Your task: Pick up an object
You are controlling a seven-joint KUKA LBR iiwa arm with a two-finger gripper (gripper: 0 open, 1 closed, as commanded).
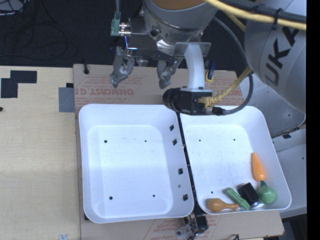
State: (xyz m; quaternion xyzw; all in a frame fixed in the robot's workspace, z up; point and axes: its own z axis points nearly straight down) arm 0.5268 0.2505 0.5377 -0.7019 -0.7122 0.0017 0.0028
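Pick not yet made. Gripper (143, 76) hangs high beyond the left bin (85, 134), jaws spread apart, nothing between them. Candidates lie in the right bin's (267, 129) near corner: orange carrot-shaped piece (258, 167), green item (268, 194), black block (248, 193), orange gourd-like piece (221, 204). Arm casing reads "UK"; cardboard (105, 91) print mirrored, unreadable.

Toys (243, 194) lie in right bin's (220, 134) near corner.

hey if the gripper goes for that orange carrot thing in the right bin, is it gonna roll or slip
The carrot looks smooth and tapered, so it may slip out of a pinch near its narrow end. Its rounded body suggests it could roll if nudged sideways. It lies close to the bin wall, which may crowd the gripper.
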